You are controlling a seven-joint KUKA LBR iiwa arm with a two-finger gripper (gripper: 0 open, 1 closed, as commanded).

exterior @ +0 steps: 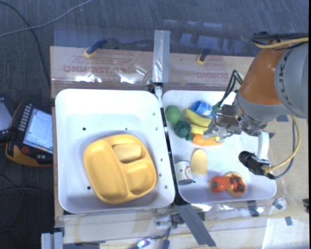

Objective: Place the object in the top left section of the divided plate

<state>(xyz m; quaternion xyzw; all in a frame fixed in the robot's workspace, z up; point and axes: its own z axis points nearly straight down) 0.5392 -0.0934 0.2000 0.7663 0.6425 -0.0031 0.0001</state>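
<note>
A yellow divided plate (pixel 120 166) lies in the left bin (pixel 72 113). Its upper compartment looks a shade darker tan, and I cannot tell whether something lies in it. My gripper (pixel 217 131) hangs over the right bin (pixel 259 191), just above an orange carrot-like toy (pixel 207 141). Beside it are a yellow banana (pixel 197 119), a blue toy (pixel 201 107), a green ball (pixel 172 113) and a dark green piece (pixel 183 129). I see nothing held in the gripper.
Nearer the front of the right bin lie a pale yellow object (pixel 198 161), a small white cup (pixel 182 171) and a red-orange toy (pixel 228 184). A black cable end (pixel 249 161) dangles by the arm. A handheld pendant (pixel 31 134) sits left of the bench.
</note>
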